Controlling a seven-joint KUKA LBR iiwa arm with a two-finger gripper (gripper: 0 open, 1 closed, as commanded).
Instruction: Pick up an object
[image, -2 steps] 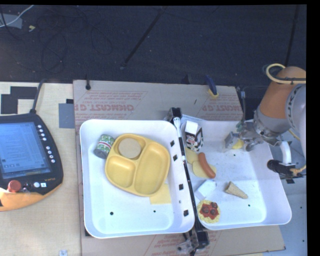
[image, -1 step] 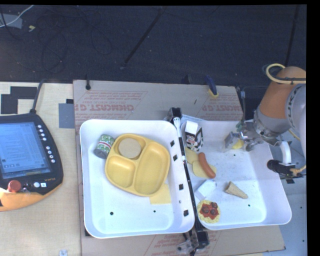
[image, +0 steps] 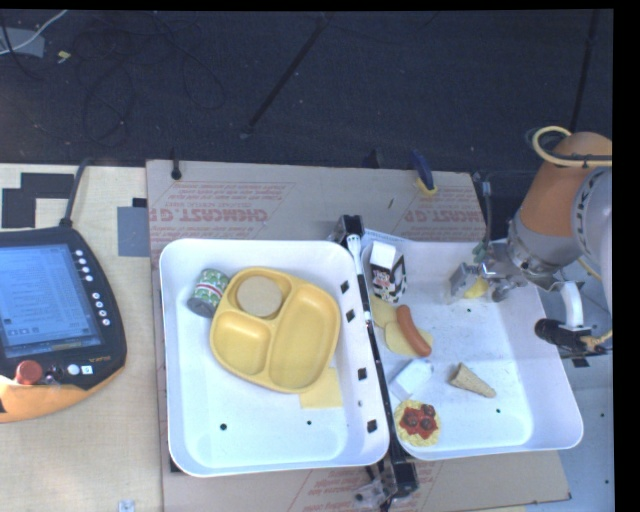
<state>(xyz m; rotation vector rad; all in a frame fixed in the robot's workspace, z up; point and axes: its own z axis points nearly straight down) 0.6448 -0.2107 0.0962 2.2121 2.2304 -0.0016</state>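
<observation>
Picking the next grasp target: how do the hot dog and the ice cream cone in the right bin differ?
The hot dog is reddish and rod-shaped; the ice cream cone is tan and tapers to a point. The hot dog lies partly on a yellow slice near the divider; the ice cream cone lies alone on bare bin floor. Both lie flat in the right bin.

Item count, both bins

Bins (image: 200, 440): 2. Left bin: 1 yellow divided plate (image: 275, 328), 1 small can (image: 209, 290), 1 yellow flat slice (image: 322, 392). Right bin: 1 small carton (image: 387, 272), 1 sausage (image: 413, 331), 1 cone (image: 471, 380), 1 tart with red topping (image: 418, 422), 1 white block (image: 410, 377), 1 pale yellow piece (image: 397, 340).
</observation>
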